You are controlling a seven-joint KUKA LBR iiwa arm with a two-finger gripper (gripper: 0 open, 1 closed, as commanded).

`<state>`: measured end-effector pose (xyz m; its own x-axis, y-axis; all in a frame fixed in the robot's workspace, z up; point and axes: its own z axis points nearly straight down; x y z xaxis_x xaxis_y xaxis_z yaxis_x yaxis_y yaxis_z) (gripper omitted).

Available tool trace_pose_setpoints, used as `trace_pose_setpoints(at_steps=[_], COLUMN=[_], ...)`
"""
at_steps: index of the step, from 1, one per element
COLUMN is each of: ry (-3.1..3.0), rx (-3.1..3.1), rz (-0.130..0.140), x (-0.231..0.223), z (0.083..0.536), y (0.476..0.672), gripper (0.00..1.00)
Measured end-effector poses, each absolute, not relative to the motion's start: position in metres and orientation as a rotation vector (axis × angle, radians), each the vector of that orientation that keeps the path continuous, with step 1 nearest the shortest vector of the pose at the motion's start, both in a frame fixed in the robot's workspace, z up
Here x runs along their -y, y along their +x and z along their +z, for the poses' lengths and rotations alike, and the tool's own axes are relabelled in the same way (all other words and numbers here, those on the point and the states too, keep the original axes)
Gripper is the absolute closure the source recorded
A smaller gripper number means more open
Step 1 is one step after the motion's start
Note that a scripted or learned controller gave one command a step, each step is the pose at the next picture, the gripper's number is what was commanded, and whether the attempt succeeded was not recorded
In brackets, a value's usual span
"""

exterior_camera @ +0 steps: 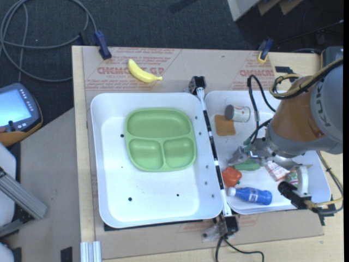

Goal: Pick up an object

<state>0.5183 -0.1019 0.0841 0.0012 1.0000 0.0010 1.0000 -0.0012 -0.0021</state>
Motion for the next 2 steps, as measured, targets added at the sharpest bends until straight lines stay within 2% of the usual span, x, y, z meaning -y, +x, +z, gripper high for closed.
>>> trace_pose_setpoints(at_steps=[1, 2], ry=[-2.222, -2.22], rx=[2.22, 2.223], rz=[-0.001, -0.002], x=[0.102, 0.037], z=[0.094, 0.185], y=[0.519, 0.557], gripper=[1.0, 1.0])
